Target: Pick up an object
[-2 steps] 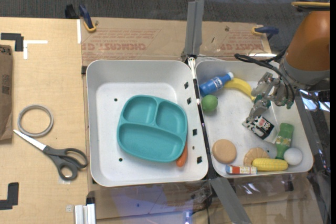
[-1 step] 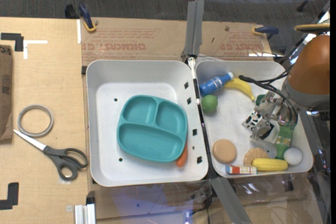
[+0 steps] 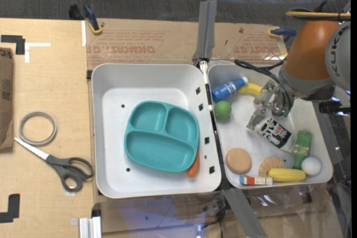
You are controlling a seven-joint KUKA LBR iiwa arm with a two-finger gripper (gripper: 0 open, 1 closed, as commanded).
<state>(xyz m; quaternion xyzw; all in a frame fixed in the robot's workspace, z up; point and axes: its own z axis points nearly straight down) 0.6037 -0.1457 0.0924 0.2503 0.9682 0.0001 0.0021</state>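
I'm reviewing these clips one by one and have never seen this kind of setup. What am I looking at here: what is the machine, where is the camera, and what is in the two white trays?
One camera looks down at a slant on a bench. The grey and orange shape at the right is a robot arm; its end effector hangs low in the right bin, just above a black and white carton. Nothing shows between its fingers.

The left bin holds a teal divided plate with an orange carrot tucked at its edge. The right bin holds toy food: a blue bottle, a banana, a green ball, a green bottle, a white egg, corn and two round cookies.

Scissors and a tape roll lie on the bench at the left.
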